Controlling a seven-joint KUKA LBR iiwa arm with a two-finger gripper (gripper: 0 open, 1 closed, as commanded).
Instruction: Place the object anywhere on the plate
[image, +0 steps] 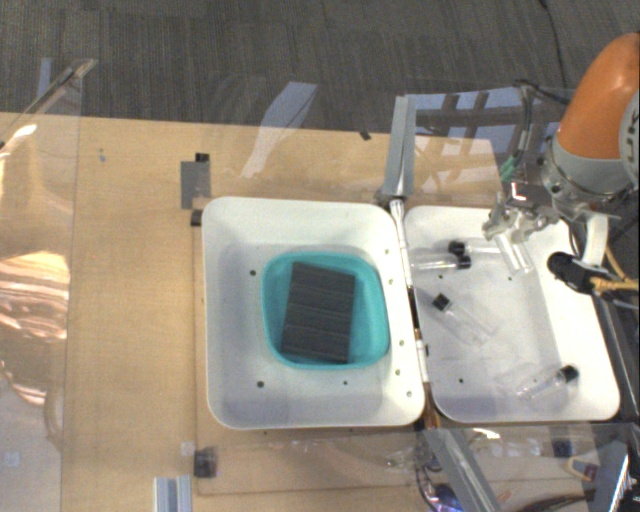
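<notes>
Plate (372, 300) and dark ridged object (318, 314) are sitting together in the left bin (230, 300), the block lying flat on the teal dish, so the placing is looking done, while the gripper (512, 238) is hovering over the right bin (590, 380).

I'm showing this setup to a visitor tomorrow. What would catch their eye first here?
First the teal plate in the middle of the left bin, with a dark ridged block lying on it. Next, the arm's orange band at the upper right, with the pincer over the right bin, where several clear tubes with black caps lie scattered.
</notes>
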